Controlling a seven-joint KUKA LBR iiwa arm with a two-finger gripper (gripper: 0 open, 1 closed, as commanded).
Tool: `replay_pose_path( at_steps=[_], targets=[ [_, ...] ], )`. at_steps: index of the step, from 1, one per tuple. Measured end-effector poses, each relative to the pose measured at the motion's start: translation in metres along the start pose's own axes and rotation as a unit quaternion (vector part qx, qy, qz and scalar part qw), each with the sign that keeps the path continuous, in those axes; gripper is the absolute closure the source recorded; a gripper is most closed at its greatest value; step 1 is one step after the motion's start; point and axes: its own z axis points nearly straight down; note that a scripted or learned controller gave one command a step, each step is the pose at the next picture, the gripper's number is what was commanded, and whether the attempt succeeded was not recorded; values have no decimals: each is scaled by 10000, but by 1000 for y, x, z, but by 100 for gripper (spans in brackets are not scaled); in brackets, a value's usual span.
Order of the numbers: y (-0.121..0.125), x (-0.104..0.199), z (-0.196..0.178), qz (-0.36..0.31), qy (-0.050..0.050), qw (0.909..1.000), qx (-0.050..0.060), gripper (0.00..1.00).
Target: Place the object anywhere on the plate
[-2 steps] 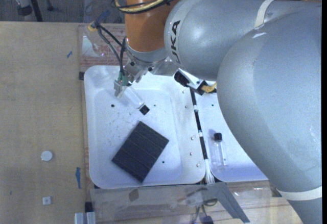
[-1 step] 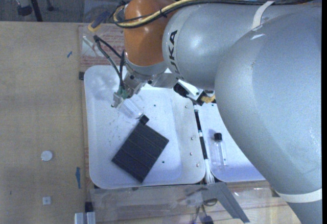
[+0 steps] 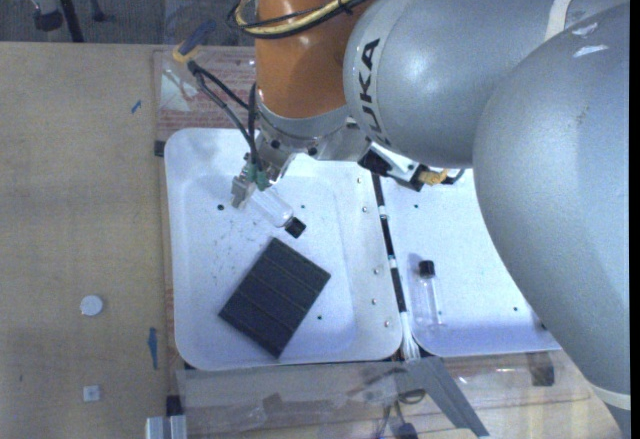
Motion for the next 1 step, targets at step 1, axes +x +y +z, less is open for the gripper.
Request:
replay_pose_path(
  at_steps=[1],
  targets=[
    [24, -22, 103, 573, 4, 9984, 7, 100]
  ],
)
